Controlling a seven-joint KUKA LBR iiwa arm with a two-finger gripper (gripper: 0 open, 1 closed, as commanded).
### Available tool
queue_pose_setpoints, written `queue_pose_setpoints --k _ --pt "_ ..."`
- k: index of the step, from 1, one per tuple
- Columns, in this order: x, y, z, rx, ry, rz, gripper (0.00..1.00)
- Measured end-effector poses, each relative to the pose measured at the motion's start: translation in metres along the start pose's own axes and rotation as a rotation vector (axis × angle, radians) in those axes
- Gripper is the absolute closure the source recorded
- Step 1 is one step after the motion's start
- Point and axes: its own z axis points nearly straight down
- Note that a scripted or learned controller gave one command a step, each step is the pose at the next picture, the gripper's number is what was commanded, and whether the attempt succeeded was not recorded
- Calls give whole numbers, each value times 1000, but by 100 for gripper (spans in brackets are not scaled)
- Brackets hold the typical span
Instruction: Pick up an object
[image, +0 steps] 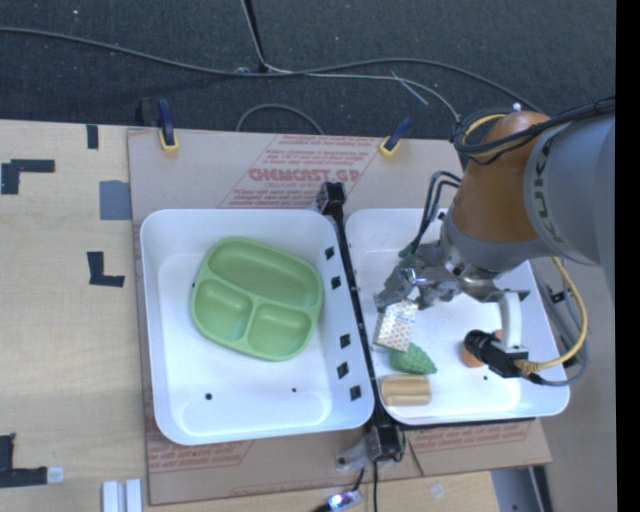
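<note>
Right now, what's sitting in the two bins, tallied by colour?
Green: 2, a divided plate in the left bin and a small leafy piece in the right bin
White mesh-patterned: 1, a packet
Tan: 1, a block
Total: 4

I see a small pale checkered packet (397, 326) hanging tilted just under the gripper (400, 297), its top corner up at the fingertips, though I cannot tell if it is truly pinched. Just below it lies a green leafy piece (412, 359), touching the packet's lower edge, and beneath that, farther from the gripper, a tan wooden block (406, 390) lies flat.
</note>
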Motion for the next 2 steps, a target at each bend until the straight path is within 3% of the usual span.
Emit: queue_pose_setpoints --k 2 --pt "109 -13 -6 2 -1 0 100"
